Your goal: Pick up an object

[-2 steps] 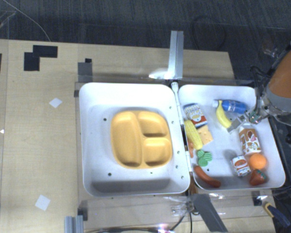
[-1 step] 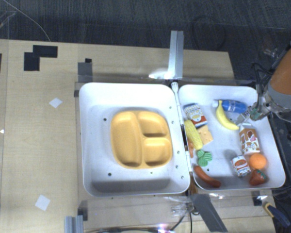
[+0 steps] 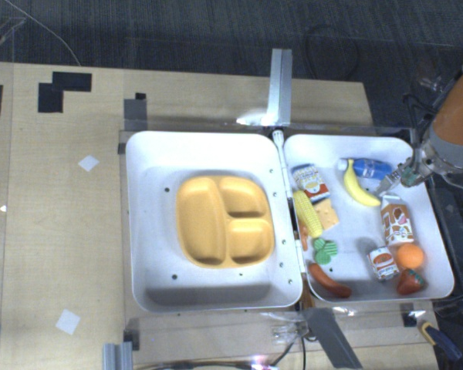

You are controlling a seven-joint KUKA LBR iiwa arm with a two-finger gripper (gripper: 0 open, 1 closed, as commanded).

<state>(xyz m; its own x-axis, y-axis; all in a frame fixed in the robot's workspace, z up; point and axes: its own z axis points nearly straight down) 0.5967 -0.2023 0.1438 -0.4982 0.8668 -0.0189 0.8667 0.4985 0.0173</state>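
Yellow banana (image 3: 358, 186) lies just left of my gripper (image 3: 397, 178) in the right bin (image 3: 440, 237); whether it's clenched, I cannot tell.

The arm reaches in from the right, its tool (image 3: 396, 178) low, seemingly empty.

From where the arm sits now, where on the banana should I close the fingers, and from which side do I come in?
Grip the banana across its curved middle, coming straight down. It lies flat in the right bin, curving from the upper left to the lower right, so set the fingers across that line. The blue item crowds its upper end, while the middle looks clearer. The gripper is already just to its right.
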